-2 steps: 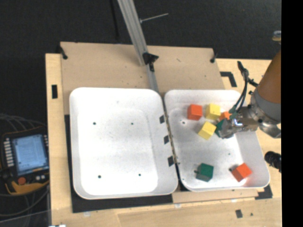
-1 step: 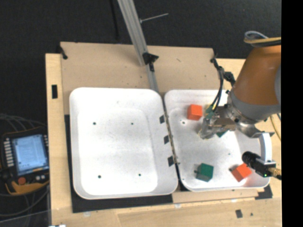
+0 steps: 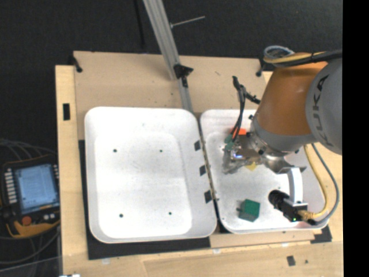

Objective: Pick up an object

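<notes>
My gripper (image 3: 233, 161) reaches down into the right bin (image 3: 222, 126), near its left-middle part, under the arm's orange band. A green block (image 3: 249, 210) lies on the bin floor near the front, below and slightly right of the gripper, apart from it. A small red-orange object (image 3: 240, 133) peeks out just behind the gripper. A bit of yellow (image 3: 251, 166) shows beside the wrist. The arm hides much of the bin's right half.
The left bin (image 3: 144, 172) sits beside the right one, joined by clips along the shared rim. A slanted metal pole (image 3: 164, 36) rises behind the bins. A teach pendant (image 3: 31, 189) lies off the bench at the left. Cables (image 3: 323, 195) hang by the arm.
</notes>
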Robot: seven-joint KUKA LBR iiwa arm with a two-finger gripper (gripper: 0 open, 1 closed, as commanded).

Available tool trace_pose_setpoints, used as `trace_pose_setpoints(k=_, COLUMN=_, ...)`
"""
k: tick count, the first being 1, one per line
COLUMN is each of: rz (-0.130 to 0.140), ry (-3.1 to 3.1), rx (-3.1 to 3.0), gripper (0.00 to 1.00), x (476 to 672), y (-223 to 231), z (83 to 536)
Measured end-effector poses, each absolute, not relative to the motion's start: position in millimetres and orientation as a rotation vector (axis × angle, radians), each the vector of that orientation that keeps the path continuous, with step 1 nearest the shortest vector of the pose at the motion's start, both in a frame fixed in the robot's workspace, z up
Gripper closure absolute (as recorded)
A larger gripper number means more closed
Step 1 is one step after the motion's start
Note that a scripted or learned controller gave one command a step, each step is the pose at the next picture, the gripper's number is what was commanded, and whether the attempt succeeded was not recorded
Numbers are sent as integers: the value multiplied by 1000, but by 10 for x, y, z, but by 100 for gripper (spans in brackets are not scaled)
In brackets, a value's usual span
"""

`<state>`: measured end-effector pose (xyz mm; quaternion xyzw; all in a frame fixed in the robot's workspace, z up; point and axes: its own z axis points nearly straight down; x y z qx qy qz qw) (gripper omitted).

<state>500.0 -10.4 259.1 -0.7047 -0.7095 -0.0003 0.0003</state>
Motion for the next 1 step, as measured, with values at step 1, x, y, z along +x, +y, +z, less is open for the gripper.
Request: trace_pose_setpoints(k=1, rz=1, ry=-2229, rx=-2211, gripper=100, x=5000, y=509, z=2491)
